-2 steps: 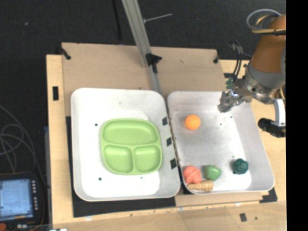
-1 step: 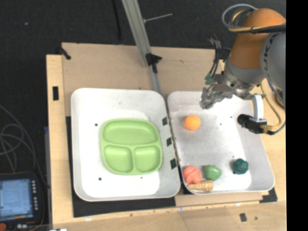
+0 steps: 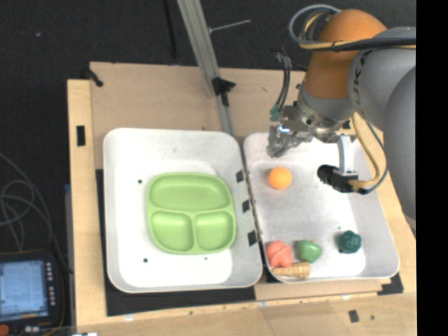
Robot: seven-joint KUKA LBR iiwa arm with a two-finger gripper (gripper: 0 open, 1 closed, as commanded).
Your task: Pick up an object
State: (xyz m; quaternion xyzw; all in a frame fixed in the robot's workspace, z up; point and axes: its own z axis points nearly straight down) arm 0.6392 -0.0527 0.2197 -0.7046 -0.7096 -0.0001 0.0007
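Pincer (image 3: 281,140) over the right bin's (image 3: 364,257) far-left corner; finger spread cannot be judged. Just beside it lies a smooth orange ball (image 3: 280,178). Near edge: pink piece (image 3: 278,253), green piece (image 3: 308,250), dark green lump (image 3: 349,241). Left bin (image 3: 126,257) holds a green three-compartment tray (image 3: 190,212).

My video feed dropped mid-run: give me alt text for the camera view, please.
The gripper hangs over the far left corner of the right bin, just beyond an orange ball. Pink, green and dark green items lie along that bin's near edge. The left bin holds a green divided tray.
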